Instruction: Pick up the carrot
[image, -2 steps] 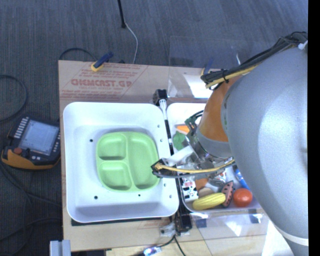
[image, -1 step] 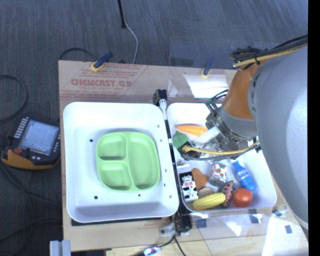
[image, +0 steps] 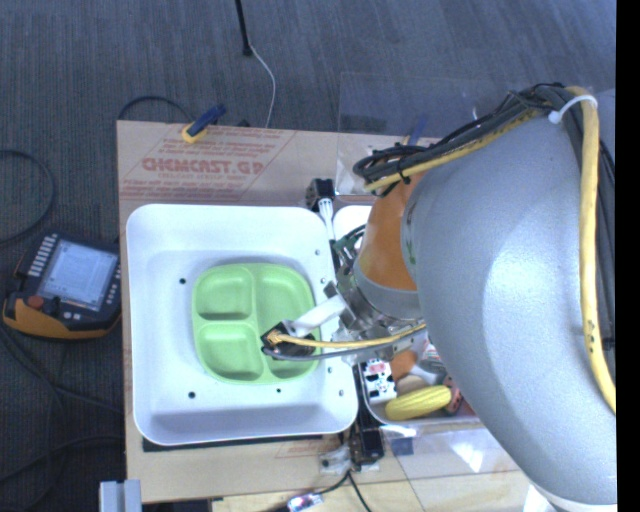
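Claw (image: 275, 340) over green tray (image: 225, 300); carrot (image: 404, 361) well right.

Mounted above the worktop (image: 200, 165), looking down at a slant. Left bin (image: 160, 400) fully in frame, right bin (image: 350, 215) mostly hidden behind the arm (image: 500, 300), which looms large and close at the right. Dark carpet (image: 80, 80) visible along the top and left.

Green divided plate (image: 240, 320) in left white bin (image: 160, 300); yellow corn cob (image: 418, 403) in right bin; teach pendant (image: 65, 287) on floor.
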